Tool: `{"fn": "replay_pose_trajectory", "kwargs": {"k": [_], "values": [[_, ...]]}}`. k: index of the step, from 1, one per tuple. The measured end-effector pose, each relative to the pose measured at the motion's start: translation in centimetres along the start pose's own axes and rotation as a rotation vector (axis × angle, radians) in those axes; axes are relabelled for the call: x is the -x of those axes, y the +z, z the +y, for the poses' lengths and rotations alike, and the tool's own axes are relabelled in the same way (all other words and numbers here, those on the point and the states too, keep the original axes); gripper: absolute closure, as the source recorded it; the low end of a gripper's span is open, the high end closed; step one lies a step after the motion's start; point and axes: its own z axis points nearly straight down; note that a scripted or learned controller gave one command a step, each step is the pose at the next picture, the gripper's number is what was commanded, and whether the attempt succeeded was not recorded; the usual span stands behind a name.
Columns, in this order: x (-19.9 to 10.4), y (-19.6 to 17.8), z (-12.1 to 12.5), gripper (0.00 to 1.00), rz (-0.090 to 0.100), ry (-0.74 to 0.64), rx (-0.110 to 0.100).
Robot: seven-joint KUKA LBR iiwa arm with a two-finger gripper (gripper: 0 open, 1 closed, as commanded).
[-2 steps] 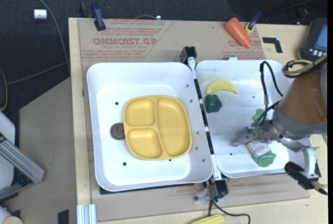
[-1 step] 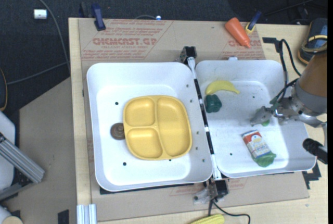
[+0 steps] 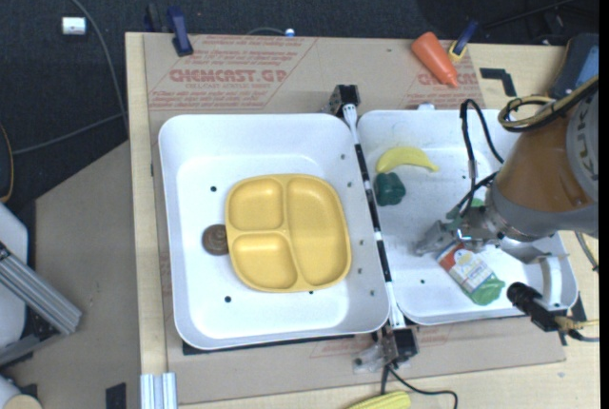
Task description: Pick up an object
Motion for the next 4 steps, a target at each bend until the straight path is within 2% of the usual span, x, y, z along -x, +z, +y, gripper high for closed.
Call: {"fn": "replay_pose_trajectory", "kwargs": {"k": [1,2,3,4], "values": [[0.1,-1.0,0.1,1.0,-0.002,0.001,0.003],[0.1,-1.0,0.1,0.0,-0.001,0.002,0.003],[-3.6,-0.1,6.5,0.0,-0.002,0.0,0.004],[2.1,-0.1,10.2,0.0,-0.004,0.002,0.004]]}}
